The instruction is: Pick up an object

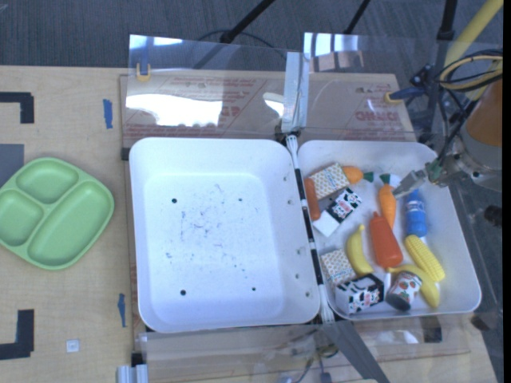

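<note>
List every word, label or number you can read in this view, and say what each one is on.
None can be read with confidence.
Red printing on the clear panels behind the bins: too blurred and glare-washed to read.
Patterned faces of the small boxes in the right bin: too small to read.
Blue bottle: no readable label.
Green divided plate: no text seen.
</note>
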`<state>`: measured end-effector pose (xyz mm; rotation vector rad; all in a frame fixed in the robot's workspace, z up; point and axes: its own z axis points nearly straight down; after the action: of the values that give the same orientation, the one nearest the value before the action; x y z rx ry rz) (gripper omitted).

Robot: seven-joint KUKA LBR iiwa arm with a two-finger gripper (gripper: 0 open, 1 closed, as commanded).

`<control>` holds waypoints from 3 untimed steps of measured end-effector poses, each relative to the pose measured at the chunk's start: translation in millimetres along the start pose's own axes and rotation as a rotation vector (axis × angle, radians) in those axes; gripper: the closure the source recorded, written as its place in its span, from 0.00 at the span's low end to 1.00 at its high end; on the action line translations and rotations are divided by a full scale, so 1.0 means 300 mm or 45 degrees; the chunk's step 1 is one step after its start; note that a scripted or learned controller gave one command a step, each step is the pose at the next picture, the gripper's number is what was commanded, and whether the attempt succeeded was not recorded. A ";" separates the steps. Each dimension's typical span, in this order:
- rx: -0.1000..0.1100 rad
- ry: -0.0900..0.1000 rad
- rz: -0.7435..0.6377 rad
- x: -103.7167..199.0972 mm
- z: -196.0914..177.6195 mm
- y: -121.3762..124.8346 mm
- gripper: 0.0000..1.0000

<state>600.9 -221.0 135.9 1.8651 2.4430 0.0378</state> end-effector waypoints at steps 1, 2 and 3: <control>0.003 0.000 -0.018 -0.002 0.000 -0.003 0.00; 0.071 0.050 -0.121 0.008 -0.299 -0.073 0.00; 0.071 0.050 -0.099 -0.027 0.036 0.097 0.00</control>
<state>631.9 -221.3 127.3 1.8061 2.5661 0.0024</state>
